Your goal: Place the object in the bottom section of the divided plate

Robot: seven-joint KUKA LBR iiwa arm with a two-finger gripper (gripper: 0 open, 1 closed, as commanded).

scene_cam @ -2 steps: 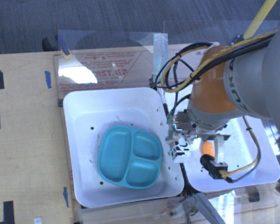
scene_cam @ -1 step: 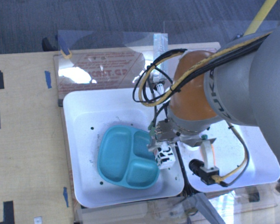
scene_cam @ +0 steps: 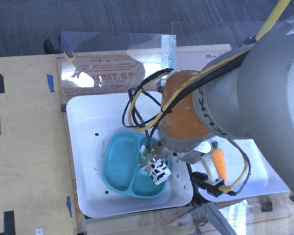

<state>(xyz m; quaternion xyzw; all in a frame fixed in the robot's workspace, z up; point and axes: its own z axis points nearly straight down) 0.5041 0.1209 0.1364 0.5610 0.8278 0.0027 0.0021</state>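
The carrot (scene_cam: 219, 163) lies in the right bin (scene_cam: 273, 180), well apart from the blue divided plate (scene_cam: 121, 167) sitting in the left bin (scene_cam: 83, 145). The gripper (scene_cam: 158, 169) hangs over the plate's right rim; whether it's spread or pressed together, nobody can tell. Judged risk: a descent here meets plate, not carrot.

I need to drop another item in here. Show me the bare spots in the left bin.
In the left bin, bare floor runs along its left wall, beside the blue divided plate, and across the top-left corner above the plate. The plate's large left section is bare too. It is crowded at the plate's right edge, where the gripper and cables hang.
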